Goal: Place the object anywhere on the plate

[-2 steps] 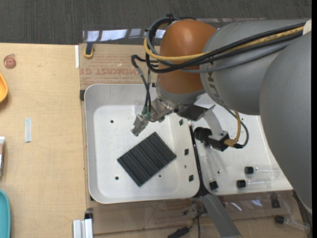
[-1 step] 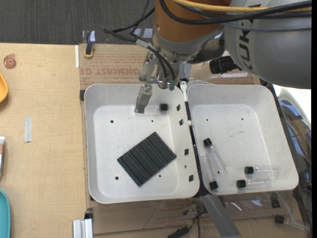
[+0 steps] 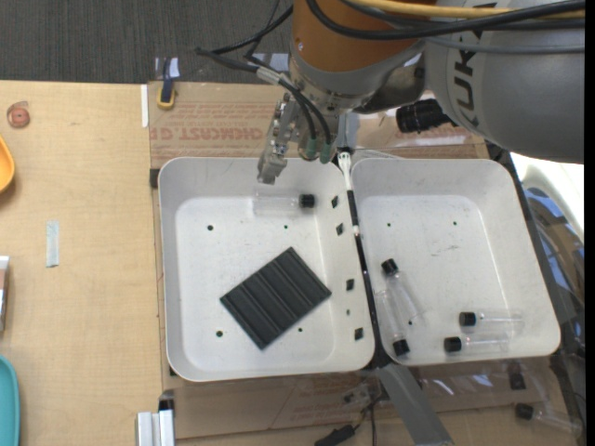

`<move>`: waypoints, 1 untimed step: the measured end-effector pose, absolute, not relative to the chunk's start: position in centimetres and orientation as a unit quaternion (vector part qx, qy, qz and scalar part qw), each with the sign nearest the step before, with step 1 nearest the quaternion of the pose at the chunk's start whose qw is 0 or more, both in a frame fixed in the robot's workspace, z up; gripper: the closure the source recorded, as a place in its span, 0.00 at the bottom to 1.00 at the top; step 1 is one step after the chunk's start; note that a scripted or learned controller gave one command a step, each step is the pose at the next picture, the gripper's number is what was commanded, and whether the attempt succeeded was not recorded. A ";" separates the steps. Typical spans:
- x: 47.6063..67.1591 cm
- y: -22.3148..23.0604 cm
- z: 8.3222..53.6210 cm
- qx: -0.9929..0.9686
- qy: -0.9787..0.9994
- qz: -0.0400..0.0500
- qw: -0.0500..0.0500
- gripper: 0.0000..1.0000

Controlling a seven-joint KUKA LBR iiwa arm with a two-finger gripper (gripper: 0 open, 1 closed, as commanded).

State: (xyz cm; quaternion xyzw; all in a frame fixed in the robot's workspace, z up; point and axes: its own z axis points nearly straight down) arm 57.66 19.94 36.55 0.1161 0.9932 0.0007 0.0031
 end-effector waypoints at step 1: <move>50.6 11.7 32.1 -0.022 1.000 0.000 0.000 1.00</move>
